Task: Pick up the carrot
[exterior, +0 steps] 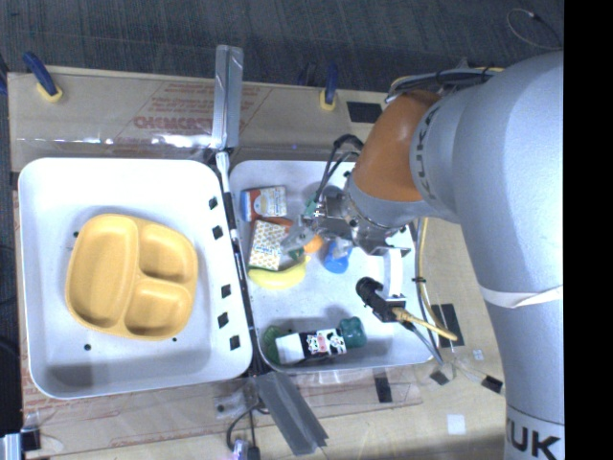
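Arm over right bin — dark floor beyond.

The tray lies in the left bin. In the right bin, the gripper hangs over the carrot, a packet to its left, a bottle along the near wall

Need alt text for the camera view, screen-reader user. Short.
The grey arm's gripper hangs low over the right bin, amid a clutter of small items: an orange carrot at its tip, a yellow item, a blue item and a green bottle. The left bin holds a yellow divided tray.
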You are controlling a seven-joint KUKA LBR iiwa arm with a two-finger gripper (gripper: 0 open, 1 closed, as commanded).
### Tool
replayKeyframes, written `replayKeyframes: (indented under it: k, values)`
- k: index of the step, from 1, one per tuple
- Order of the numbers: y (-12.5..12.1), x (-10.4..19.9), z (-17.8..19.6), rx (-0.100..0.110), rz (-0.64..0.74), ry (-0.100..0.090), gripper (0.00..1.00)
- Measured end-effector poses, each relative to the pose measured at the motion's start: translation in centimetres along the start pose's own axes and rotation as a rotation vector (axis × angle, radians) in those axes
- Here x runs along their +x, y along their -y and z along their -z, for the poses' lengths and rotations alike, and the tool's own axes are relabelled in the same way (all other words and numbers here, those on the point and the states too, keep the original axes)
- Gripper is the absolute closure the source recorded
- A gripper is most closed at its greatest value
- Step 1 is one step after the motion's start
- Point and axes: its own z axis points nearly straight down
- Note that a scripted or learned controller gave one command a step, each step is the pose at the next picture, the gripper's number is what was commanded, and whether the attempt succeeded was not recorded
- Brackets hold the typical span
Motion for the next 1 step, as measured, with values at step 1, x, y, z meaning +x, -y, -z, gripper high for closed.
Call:
replayKeyframes:
  k: [1]
  values:
    - [-0.74, 1.98, -3.32, -0.009, -0.076, -0.001, 0.0]
